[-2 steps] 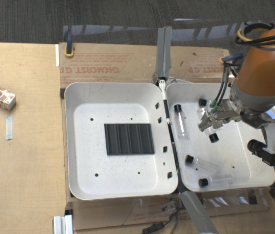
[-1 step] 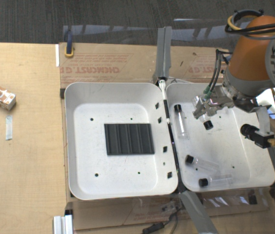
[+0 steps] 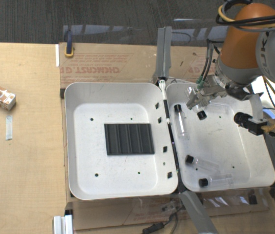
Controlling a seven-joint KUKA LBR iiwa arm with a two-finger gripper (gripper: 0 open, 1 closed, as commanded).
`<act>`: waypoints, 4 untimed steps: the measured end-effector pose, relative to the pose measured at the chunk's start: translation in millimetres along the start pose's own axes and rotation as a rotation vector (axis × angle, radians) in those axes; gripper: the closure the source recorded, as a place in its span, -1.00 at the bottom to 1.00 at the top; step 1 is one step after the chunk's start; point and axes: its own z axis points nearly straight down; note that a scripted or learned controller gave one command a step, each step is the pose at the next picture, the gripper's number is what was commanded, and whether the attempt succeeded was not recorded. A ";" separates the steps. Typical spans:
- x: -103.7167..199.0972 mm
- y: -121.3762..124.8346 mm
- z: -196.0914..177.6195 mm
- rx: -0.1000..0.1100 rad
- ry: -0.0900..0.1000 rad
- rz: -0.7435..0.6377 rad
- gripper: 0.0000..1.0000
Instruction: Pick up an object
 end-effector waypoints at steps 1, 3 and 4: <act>2.5 23.6 3.5 0.001 0.000 0.043 1.00; 14.0 65.1 -13.5 -0.001 0.000 0.027 1.00; 28.3 67.7 -11.6 0.000 0.000 0.113 1.00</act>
